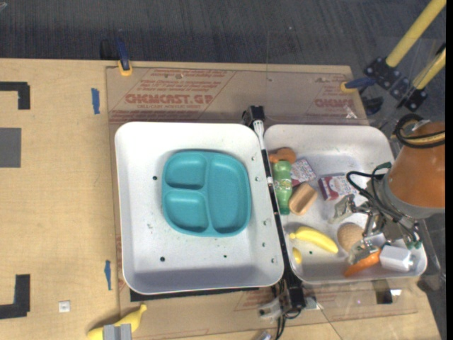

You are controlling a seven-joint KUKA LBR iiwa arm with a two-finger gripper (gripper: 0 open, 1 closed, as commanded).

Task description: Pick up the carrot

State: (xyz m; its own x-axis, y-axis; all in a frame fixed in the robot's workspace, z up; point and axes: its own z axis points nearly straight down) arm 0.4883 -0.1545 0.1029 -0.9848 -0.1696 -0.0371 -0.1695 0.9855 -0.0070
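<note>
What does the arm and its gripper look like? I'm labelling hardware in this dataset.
The arm's wrist end shows a broad orange band with dark rings above it. Black cables loop beside it. The gripper is a metallic, silvery-grey assembly with thin fingers.
</note>
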